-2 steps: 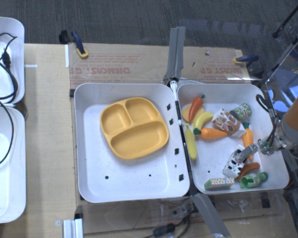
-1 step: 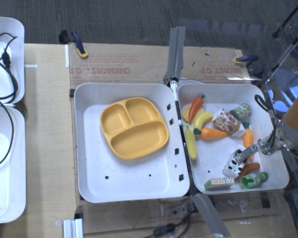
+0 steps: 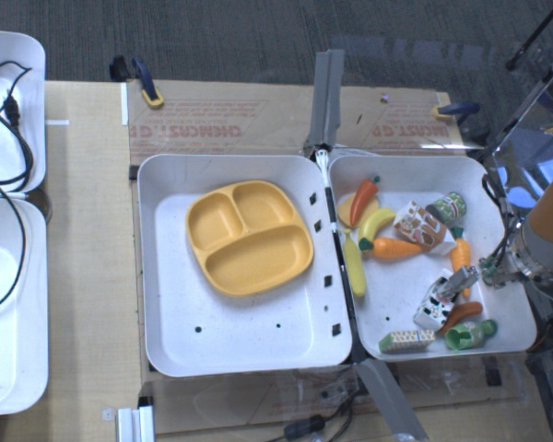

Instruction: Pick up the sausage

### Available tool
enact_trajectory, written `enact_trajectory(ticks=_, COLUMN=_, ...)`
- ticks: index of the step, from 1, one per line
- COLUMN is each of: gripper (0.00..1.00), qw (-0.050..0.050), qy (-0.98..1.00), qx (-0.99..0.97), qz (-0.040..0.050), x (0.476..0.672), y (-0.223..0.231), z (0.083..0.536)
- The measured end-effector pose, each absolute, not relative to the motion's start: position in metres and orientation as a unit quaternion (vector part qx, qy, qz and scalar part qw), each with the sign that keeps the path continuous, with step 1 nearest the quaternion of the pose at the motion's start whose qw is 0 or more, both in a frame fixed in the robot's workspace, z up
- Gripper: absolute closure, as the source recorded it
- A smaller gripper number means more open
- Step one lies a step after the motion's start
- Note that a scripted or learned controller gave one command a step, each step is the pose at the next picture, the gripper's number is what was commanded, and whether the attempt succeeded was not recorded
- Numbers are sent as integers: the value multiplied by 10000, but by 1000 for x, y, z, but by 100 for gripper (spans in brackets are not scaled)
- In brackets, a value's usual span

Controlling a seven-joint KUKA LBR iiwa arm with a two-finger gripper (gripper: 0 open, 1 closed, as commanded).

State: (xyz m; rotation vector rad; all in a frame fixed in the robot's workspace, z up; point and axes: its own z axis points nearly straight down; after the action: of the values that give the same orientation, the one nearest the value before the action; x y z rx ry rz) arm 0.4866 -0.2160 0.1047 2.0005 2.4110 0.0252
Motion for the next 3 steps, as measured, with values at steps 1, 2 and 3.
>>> enact_trajectory(ticks=1, gripper=0, qw=68, qy=7868, qx=6171, qz=83, x=487, y=-217, z=104)
enact_trajectory(ticks=2, gripper=0, qw=92, qy=8013, qx=5981, qz=82, x=488, y=-218, z=105)
enact_trajectory(ticks=3, gripper=0, qw=2, qy=7168, qx=6973, qz=4, x=479, y=-221, z=139)
